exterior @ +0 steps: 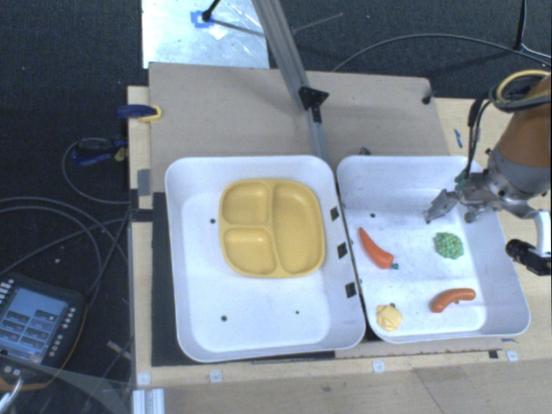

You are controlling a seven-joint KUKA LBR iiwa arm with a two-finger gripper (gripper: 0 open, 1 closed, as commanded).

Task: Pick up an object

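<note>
Hovered with claw spread apart and gripping nothing over right bin, with one green broccoli just below, one orange carrot, one sausage, one yellow piece further below, and one yellow divided plate in left bin.

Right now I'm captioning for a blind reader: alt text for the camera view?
The pincer hovers over the right bin above broccoli, a carrot, a sausage and a yellow toy; a yellow divided plate sits in the left bin.
</note>
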